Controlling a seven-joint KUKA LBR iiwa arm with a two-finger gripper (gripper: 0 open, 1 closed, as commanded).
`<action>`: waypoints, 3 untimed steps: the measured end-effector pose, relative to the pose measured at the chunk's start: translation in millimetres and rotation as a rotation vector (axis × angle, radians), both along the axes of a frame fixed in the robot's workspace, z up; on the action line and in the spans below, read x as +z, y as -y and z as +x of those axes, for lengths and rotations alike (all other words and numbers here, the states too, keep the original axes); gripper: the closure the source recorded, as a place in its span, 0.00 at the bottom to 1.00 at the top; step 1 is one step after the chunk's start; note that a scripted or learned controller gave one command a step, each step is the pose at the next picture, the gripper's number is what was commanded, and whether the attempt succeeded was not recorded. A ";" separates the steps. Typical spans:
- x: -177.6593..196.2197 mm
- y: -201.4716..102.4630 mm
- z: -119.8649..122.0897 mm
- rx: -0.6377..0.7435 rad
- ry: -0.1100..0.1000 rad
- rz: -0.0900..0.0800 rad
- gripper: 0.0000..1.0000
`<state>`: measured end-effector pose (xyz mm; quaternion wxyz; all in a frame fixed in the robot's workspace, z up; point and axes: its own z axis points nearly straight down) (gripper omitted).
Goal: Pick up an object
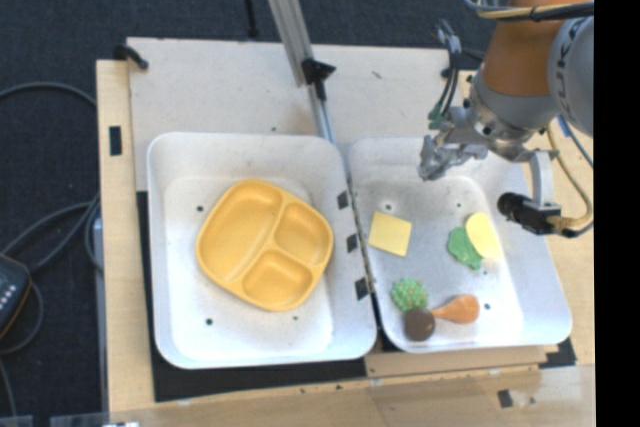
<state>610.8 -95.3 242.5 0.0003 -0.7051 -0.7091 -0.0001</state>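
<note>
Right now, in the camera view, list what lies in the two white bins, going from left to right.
Yellow three-compartment plastic tray in the left bin → flat yellow square slice → bumpy green toy broccoli → orange drumstick with brown end → green leafy piece touching a pale yellow oval piece.

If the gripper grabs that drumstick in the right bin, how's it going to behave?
The drumstick looks like a small moulded toy, so probably light and stiff. Its rounded, tapered shape may let it roll or slip out of a pinch. It lies close to the brown piece, which could get nudged too.
</note>
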 end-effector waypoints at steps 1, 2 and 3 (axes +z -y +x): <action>3.9 -61.8 -9.7 0.002 0.001 0.001 1.00; -7.5 -114.3 -20.4 0.001 0.000 0.001 1.00; -13.6 -169.8 -25.1 0.002 -0.001 0.001 1.00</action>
